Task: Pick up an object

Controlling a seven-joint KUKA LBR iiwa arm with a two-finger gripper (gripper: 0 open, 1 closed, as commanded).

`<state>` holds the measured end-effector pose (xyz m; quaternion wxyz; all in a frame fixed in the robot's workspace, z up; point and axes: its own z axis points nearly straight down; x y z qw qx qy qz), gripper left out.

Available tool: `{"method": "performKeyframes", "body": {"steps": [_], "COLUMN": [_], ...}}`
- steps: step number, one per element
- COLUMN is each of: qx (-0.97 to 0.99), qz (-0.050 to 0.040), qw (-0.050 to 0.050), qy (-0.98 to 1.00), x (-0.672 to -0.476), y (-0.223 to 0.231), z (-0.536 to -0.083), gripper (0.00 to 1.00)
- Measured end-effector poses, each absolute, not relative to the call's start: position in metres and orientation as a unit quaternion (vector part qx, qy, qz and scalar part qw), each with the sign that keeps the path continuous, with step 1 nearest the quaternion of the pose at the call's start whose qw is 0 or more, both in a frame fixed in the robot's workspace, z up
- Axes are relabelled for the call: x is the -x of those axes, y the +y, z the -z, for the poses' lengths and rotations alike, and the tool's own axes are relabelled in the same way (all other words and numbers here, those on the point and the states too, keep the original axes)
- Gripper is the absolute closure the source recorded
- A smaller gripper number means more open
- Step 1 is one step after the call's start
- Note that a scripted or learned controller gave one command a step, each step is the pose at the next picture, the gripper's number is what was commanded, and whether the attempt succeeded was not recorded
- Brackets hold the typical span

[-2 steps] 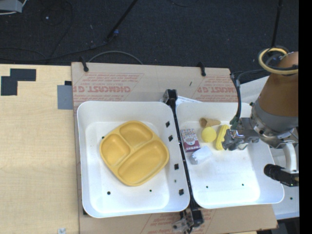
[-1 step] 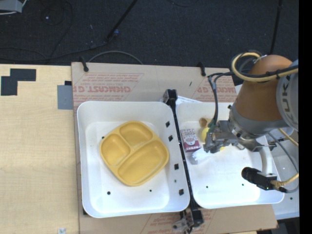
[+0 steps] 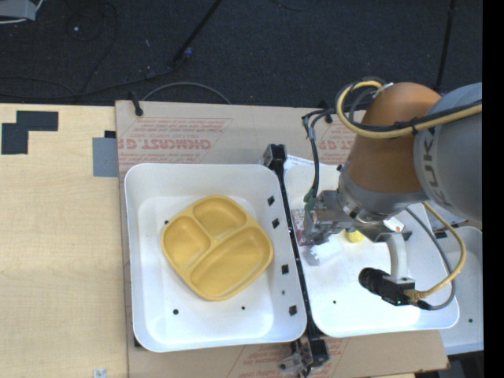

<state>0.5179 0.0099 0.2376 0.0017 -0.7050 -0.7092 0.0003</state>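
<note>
In the right half of the frame, my grey arm [image 3: 441,144] with its orange band [image 3: 394,136] is reaching in from the right edge and hanging over the right bin [image 3: 394,321]. My gripper [image 3: 316,231] is pointing down at the left side of that bin, close to the wall it shares with the other bin. Whether the gripper is spread or closed I cannot tell, because the wrist is covering it from above.

Just right of the gripper, a small yellow object [image 3: 354,235] is peeking out from under the wrist, lying on the bin floor. A pale, whitish object [image 3: 310,255] is lying just below the gripper; its shape is too blurred to name. Nothing is showing clearly inside the gripper. A black cylindrical part with a yellow cable [image 3: 387,285] is hanging over the lower middle of the right bin.

In the centre left of the frame, the left bin [image 3: 157,321] is holding a yellow divided plate [image 3: 217,246] with three compartments, lying flat and turned at a slant. Both bins are sitting on a sheet of printed cardboard [image 3: 197,136], and a pale wooden bench [image 3: 55,250] is filling the left side.
</note>
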Motion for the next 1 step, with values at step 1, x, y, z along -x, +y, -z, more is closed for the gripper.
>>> {"method": "performKeyframes", "body": {"steps": [1], "qx": [0.706], "qz": [-0.0018], "qw": [0.003], "qy": [-0.709], "x": [-0.5133], "y": [0.0637], "z": [-0.2238], "gripper": [1.00]}}
